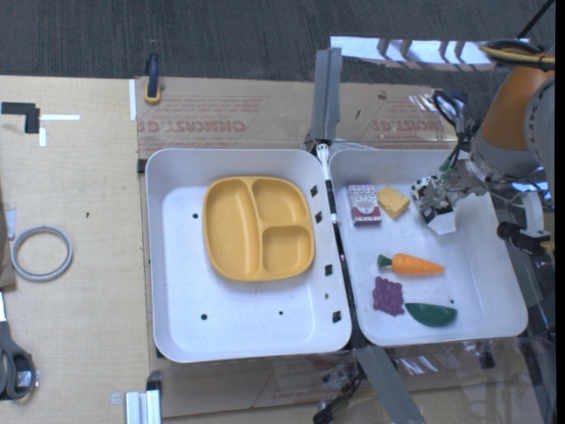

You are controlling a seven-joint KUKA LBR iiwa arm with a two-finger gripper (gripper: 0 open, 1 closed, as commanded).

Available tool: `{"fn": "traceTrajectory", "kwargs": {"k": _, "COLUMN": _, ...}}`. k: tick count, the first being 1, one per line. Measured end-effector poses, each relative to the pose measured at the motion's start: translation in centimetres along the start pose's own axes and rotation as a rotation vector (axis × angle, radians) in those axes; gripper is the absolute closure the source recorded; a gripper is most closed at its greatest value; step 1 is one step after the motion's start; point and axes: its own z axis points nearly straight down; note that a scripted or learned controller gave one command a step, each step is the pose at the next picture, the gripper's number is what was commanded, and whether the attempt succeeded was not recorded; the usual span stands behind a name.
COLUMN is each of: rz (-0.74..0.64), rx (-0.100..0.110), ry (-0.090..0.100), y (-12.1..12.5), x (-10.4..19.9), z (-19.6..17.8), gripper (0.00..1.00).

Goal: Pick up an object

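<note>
The right bin (pixel 494 281) holds a small red and white box (pixel 363 205), a yellow cheese wedge (pixel 393 203), an orange carrot (pixel 413 266), a purple grape bunch (pixel 387 296) and a dark green vegetable (pixel 431 314). My gripper (pixel 434 205) hangs low over the bin's upper right part, just right of the cheese wedge and above the carrot. A pale piece (pixel 441 223) shows right under its tips; what it is cannot be made out. The arm with its orange band (pixel 512 104) comes in from the right.
The left bin (pixel 177 307) carries a yellow divided plate (pixel 259 228). A grey divider (pixel 327 95) stands between the bins at the back. On the bench at left lie a roll of tape (pixel 40 253) and scissors (pixel 13 369).
</note>
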Motion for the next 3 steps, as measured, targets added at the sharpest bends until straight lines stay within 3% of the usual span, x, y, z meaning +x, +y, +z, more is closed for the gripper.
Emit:
{"fn": "traceTrajectory", "kwargs": {"k": 1, "rz": 0.214, "rx": 0.015, "ry": 0.016, "y": 0.6, "x": -1.8, "z": 0.9, "gripper": 1.0}}
{"fn": "traceTrajectory", "kwargs": {"k": 2, "rz": -0.043, "rx": 0.006, "ry": 0.004, "y": 0.8, "x": -1.6, "z": 0.9, "gripper": 1.0}}
{"fn": "traceTrajectory", "kwargs": {"k": 3, "rz": -0.019, "rx": -0.001, "ry": 0.003, "y": 1.4, "x": 4.6, "z": -8.6, "gripper": 1.0}}
